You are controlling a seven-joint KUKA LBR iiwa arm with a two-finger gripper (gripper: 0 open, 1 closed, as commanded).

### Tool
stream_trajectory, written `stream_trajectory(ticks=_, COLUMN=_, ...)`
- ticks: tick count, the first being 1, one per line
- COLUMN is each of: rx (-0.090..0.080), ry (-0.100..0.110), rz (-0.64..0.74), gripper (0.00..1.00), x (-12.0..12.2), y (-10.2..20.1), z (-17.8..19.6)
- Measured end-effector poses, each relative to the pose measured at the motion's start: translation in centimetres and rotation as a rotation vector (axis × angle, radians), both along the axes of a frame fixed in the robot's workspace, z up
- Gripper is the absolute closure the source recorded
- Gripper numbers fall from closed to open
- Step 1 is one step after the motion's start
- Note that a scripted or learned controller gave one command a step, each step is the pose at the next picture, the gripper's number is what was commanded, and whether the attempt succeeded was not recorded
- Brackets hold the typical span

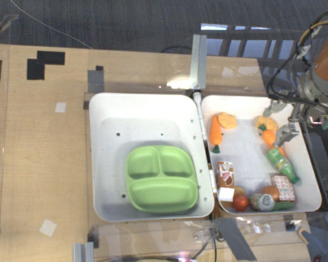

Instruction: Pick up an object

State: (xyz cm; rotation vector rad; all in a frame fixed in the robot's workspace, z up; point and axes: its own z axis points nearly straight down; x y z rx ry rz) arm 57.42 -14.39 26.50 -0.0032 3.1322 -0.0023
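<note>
Tomato (240, 202) and can (263, 202) sit at the near edge of the right bin (246, 146), next to a small box (283, 188). Gripper (281, 125) hangs over the far right corner, fingers spread, nothing between them. Right under it there's an orange piece (269, 137), and the green bottle (281, 165) lies just nearer the camera, long axis slanting toward the near right wall. Pretty crowded there; the green plate (162, 178) has the left bin (115, 146) to itself.
</note>
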Motion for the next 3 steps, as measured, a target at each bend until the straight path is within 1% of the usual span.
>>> stream_trajectory(ticks=1, rx=0.003, ry=0.011, rz=0.017, gripper=0.0, x=2.8, y=-4.7, z=-12.1)
stream_trajectory(ticks=2, rx=-0.001, ry=-0.005, rz=-0.036, gripper=0.0, x=4.6, y=-5.9, z=-17.6)
stream_trajectory(ticks=3, rx=-0.001, ry=-0.003, rz=-0.045, gripper=0.0, x=0.4, y=-5.7, z=-17.6)
